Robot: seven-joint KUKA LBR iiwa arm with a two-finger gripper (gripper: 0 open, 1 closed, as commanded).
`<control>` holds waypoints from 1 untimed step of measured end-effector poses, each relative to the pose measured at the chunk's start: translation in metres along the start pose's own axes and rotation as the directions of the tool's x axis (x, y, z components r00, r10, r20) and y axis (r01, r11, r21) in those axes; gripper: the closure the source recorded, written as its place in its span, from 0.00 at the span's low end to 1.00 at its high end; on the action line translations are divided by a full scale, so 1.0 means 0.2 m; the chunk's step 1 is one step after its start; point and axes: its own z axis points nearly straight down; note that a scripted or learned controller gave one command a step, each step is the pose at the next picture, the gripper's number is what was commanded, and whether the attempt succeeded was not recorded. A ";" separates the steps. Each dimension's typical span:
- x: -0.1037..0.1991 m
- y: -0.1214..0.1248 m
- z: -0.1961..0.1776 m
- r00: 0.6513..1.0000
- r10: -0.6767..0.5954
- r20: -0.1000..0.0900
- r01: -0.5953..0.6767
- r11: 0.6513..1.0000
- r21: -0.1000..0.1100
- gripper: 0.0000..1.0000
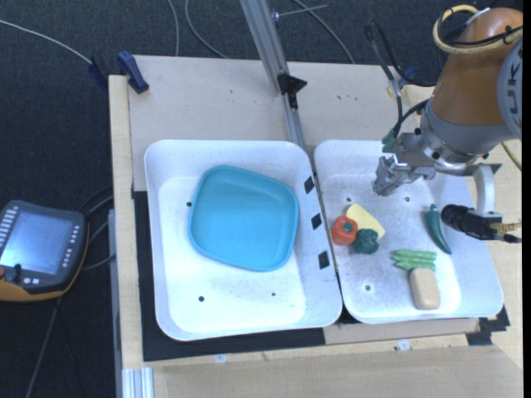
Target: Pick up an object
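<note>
Nearest the camera ran the front edge of the table (249, 371), a pale wooden board with a black mat showing under the bins. Two shallow white bins sat on it side by side. In the left bin (166, 214) lay a blue square plate (243, 216), tilted slightly against the bin floor. The right bin (473, 293) held the small objects: a tan block (424, 288) toward its front, a green ridged piece (414, 259) touching the block's far end, a red-orange round item (343, 230) beside a dark green floret (366, 241) and a yellow wedge (365, 220) near the bin's middle left, and a green pepper (436, 227) toward the right wall. Over the far part of the right bin stood the hand (388, 177), grey, pointing down, apart from every object; nothing was seen between its fingers, and whether they were wide or narrow could not be told. Above it rose the arm's orange band (473, 65). A metal pole (265, 36) slanted across the far side of the table. Dark carpet (50, 23) covered the floor, with cables lying across it, and a handheld control pendant (37, 251) rested on the floor left of the table.
</note>
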 end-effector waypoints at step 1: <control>0.21 0.07 -0.02 1.000 0.000 0.000 0.000 1.000 -0.002 1.00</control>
